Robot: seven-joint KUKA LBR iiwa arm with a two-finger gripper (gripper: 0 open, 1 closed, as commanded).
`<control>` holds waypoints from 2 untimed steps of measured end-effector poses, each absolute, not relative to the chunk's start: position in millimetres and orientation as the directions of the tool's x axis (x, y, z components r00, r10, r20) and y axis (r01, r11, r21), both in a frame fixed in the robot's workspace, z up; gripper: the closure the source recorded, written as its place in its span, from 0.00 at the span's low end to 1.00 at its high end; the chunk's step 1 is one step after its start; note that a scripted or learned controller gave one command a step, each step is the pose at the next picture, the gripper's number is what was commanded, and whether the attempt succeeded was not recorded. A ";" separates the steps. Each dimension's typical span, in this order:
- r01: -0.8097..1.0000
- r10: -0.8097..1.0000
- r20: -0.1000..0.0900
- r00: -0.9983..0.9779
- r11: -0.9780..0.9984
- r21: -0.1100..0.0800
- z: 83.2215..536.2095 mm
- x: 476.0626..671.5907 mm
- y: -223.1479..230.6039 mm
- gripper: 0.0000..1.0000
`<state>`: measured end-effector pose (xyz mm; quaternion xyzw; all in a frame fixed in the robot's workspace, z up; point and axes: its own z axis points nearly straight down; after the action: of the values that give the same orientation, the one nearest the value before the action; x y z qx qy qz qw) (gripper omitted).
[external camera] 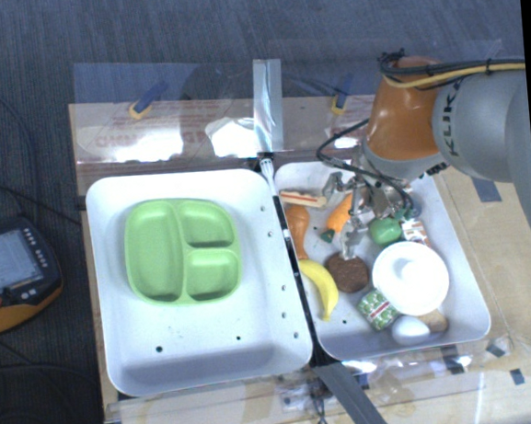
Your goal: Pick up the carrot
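Far left, a pendant (12,266) lies on the floor, well clear of the bench. On to the left bin (121,357), and there's a green tray (181,251) sitting flat in it, three compartments. Cross the divider into the right bin (468,313) and it's crowded: a long orange piece (297,227) lies along the left wall, a banana (322,286) curves below it, a brown disc (348,273) just beside the banana. Now the carrot (339,217), in the bin's upper middle, small and orange, long axis on a slant, running from lower left up to the right; which end is the tip is hard to say, since the fingers cover part of it. The gripper (356,215) is right on top of it, fingers pointing down and left into the bin, and they look pressed around the carrot, though clutter blurs that. Right of it a green item (384,231), then a white bowl (410,277), a small can (377,309) at its lower left. The arm (480,128) comes in from the upper right, orange band above the wrist, body cut off by the edge
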<state>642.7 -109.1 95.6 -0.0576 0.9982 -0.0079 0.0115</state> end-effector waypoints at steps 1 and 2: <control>-0.119 -0.119 -0.021 -0.993 0.993 -0.011 100.6 642.7 -103.8 1.00; -0.311 -0.311 -0.007 -0.950 0.950 -0.001 211.5 610.7 -35.5 1.00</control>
<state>610.7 -35.5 211.5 -0.1574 0.9875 0.0002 0.0033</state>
